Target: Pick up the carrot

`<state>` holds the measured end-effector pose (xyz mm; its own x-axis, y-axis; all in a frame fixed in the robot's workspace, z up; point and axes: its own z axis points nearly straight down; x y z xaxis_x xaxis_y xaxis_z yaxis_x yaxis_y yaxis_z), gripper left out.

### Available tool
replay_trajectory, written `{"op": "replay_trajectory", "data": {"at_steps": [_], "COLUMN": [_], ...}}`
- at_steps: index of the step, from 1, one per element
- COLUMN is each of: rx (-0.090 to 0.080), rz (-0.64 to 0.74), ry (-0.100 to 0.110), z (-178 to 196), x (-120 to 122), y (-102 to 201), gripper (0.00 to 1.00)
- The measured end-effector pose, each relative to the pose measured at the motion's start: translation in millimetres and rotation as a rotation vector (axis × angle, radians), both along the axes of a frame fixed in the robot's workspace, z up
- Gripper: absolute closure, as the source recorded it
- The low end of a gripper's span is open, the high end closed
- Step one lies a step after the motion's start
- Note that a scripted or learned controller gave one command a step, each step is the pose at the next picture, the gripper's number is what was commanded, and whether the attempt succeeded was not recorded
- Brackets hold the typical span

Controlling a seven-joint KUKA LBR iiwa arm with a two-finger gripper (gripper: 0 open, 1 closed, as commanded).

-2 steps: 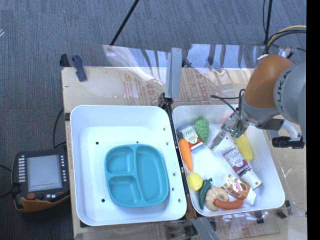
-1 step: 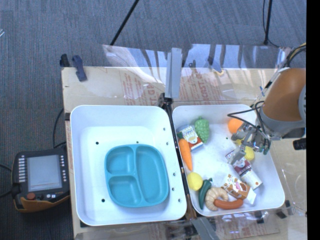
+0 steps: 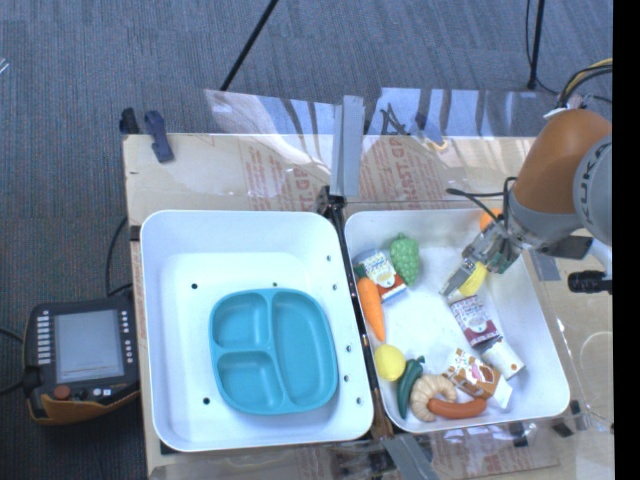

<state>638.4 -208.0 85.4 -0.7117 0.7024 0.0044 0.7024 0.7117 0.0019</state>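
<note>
The carrot (image 3: 372, 310) is orange with a green top and lies lengthwise at the left side of the right bin (image 3: 540, 313), next to the divider between the bins. My gripper (image 3: 468, 276) hangs over the upper right part of that bin, about a hand's width to the right of the carrot and apart from it. A yellow item (image 3: 474, 279) sits right at the gripper's tip; I cannot make out whether it is held.
Around the carrot lie a small carton (image 3: 383, 271), green grapes (image 3: 405, 257), a lemon (image 3: 389, 363) and a green pepper (image 3: 408, 385). More cartons (image 3: 476, 321), a bread piece (image 3: 428, 393) and a sausage (image 3: 458, 407) fill the bin's lower right. The left bin (image 3: 170, 258) holds a blue divided plate (image 3: 273, 351).
</note>
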Motion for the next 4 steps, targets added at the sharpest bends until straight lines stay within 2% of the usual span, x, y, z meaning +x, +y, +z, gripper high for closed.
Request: {"op": "replay_trajectory", "data": {"at_steps": [1, 2, 3, 4], "rx": [0.000, -0.005, -0.003, -0.003], "rz": [0.006, -0.438, -0.196, -0.446], "ry": [0.001, -0.005, 0.006, 0.004], "z": [9, 140, 52, 74], "x": [1, -10, 4, -23], "y": [2, 55, -2, 83], "gripper": [1.00, 1.00, 1.00, 1.00]}}
